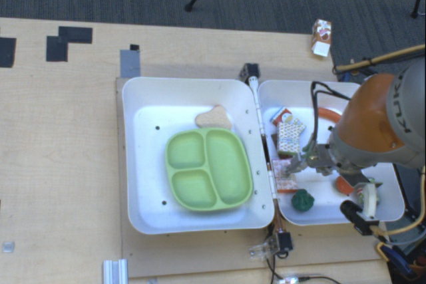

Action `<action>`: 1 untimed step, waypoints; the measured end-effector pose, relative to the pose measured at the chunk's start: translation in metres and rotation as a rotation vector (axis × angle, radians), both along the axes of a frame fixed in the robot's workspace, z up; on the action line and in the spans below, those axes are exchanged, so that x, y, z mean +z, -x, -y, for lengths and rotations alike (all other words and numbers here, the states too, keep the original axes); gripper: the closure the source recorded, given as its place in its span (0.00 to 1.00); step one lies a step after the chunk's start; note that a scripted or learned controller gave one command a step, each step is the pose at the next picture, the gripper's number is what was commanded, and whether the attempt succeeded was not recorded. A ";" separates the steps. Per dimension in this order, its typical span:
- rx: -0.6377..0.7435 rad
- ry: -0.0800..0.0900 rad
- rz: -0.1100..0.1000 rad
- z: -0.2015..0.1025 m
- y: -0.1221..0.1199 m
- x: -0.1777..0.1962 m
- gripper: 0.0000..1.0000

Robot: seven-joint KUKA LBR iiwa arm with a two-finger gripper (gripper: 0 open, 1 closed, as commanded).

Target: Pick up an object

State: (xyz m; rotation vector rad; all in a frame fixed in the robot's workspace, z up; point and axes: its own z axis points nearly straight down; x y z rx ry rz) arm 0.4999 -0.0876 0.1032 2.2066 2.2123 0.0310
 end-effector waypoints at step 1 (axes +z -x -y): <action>0.002 -0.002 0.004 -0.001 -0.002 0.011 1.00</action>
